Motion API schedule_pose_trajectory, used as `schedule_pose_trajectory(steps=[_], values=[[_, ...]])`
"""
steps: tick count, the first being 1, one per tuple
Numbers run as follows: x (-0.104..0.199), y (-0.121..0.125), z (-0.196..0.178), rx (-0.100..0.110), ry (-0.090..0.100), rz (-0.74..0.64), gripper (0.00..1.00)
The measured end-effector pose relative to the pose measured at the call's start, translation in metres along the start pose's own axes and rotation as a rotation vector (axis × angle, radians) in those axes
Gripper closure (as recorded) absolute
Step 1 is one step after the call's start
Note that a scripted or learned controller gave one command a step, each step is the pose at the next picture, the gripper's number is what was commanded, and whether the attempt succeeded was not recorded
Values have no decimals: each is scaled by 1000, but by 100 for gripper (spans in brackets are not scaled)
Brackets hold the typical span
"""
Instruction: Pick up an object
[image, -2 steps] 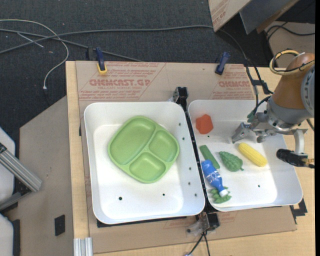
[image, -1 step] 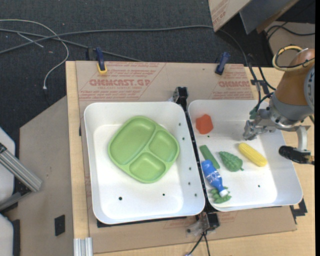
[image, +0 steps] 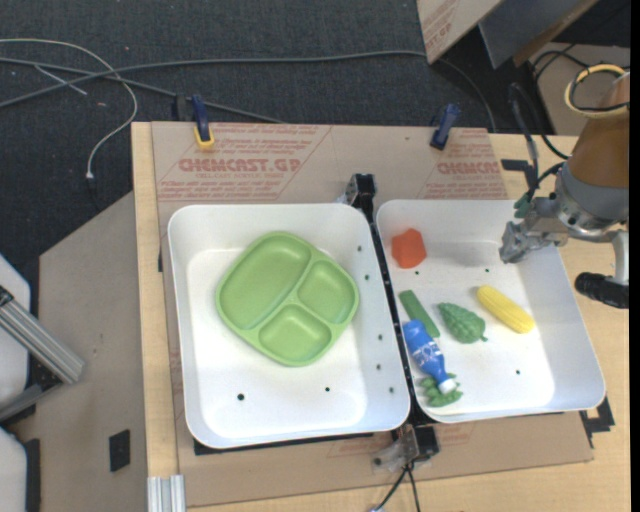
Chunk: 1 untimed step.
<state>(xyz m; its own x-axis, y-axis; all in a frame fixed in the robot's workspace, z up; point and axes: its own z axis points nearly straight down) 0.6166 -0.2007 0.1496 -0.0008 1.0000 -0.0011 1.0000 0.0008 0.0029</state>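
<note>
- Dark carpet covers the floor behind the bench, with thin white wires (image: 80, 75) lying on it at the far left.
- Brown cardboard (image: 300, 155) lies flat on the bench under both bins, held at the back by a yellow clamp (image: 203, 130) and a blue clamp (image: 445, 127).
- The left bin (image: 200, 400) holds a green plate (image: 288, 297) with three parts.
- The right bin (image: 570, 375) holds the small toys.
- An orange toy (image: 408, 247) sits near the back left corner of the right bin.
- A long green pod (image: 419, 312) lies just in front of it, and a blue bottle (image: 426, 355) lies next to the pod, close to the wall between the bins.
- A bumpy green toy (image: 461, 323) lies in the middle, and a yellow corn (image: 505, 308) lies just beside it on the right.
- The gripper (image: 515, 243) hangs over the back of the right bin, up and to the right of the corn, and nothing is between its fingers.
- It is too small and dim to tell if it is spread or pressed together.
- The job looks only just begun, since every toy lies in the bin.
- The corn is the closest toy, so it seems a good pick.
- To do it well, the arm should come straight down over the middle of the corn and pinch across its thin side, staying off the bumpy green toy.
</note>
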Motion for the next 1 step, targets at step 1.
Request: schedule_pose_trajectory(steps=[1], values=[[-4, 10, -47, 0, -1, 0, 100]])
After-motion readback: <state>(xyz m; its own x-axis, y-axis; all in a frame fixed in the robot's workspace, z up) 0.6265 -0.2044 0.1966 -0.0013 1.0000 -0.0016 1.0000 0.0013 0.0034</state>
